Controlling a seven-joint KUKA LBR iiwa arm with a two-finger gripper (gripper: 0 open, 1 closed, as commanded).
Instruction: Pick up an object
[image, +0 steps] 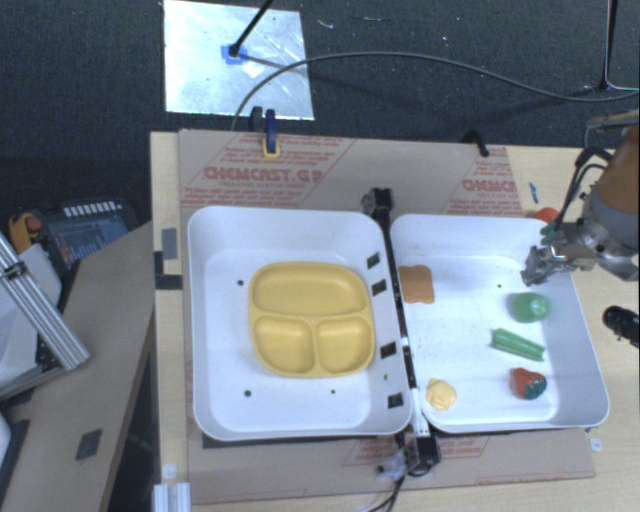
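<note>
Camera view: cardboard (262, 172) printed "CHEMCAST", red lettering.

From my remote station I see the grey arm (612, 215) reaching in from the right, its orange band above the wrist, the gripper (537, 268) pointed down-left and apparently hanging low, holding nothing visible.

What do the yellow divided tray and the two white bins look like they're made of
The yellow tray looks like molded plastic with a matte finish: one even color, rounded compartment edges. The left bin and right bin look like thin formed plastic, smooth and slightly glossy, with soft rounded rims. This can't be confirmed from the look alone.
</note>
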